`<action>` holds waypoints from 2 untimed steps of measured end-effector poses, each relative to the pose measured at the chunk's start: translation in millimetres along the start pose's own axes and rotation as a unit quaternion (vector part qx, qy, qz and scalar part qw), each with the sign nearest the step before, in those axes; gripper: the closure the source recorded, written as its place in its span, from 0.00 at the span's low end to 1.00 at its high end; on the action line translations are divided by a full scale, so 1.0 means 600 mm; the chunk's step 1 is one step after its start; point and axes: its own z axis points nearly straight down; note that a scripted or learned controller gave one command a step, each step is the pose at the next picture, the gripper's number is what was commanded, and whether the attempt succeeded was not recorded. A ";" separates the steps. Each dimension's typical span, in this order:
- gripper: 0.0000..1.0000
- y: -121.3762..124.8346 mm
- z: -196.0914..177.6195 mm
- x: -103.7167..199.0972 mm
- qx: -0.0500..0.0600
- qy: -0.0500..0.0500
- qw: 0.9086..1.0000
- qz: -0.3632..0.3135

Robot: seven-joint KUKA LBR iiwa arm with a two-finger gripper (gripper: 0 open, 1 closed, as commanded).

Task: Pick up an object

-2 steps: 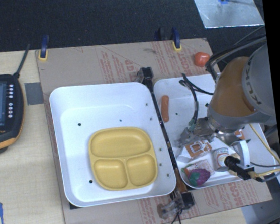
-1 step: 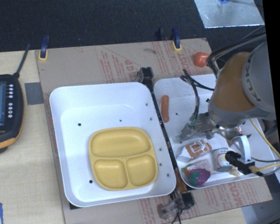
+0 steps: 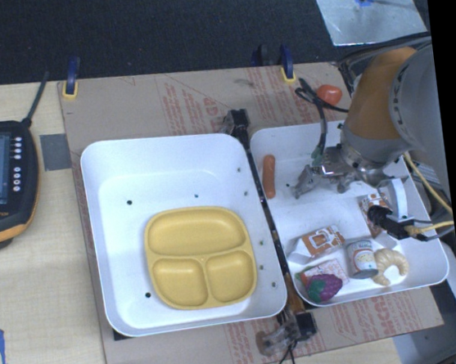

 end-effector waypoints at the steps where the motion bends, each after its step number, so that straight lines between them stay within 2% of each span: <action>1: 0.00 -0.078 -0.058 -0.113 0.001 0.005 1.000 -0.002; 2: 0.00 -0.176 -0.015 -0.060 -0.016 -0.005 1.000 0.002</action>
